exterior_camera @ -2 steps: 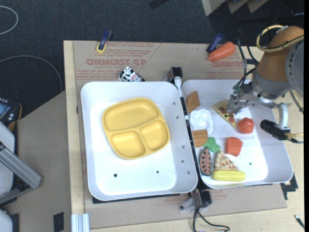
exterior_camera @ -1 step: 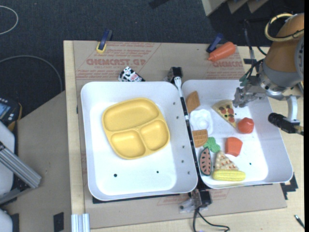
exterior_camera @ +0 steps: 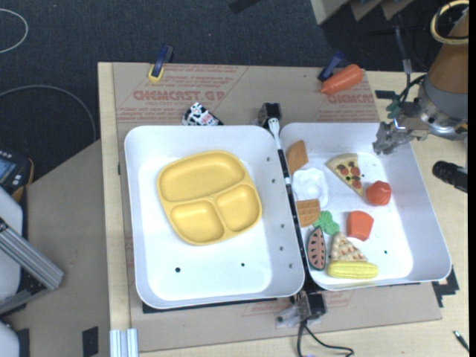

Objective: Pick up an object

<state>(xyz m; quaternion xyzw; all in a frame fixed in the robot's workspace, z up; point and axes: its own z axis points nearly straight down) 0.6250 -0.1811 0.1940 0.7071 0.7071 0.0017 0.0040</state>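
My gripper (exterior_camera: 388,136) hangs over the right bin's (exterior_camera: 425,199) far edge, whether spread or pinched I cannot tell, so I'd come down squarely over the nearby pizza slice (exterior_camera: 347,171).

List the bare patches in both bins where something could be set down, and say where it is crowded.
Left bin: bare floor in front of and left of the yellow divided plate. Right bin: bare floor along the right side, right of the tomato and red block. Crowded: its left half, from the pizza slice down to the corn.
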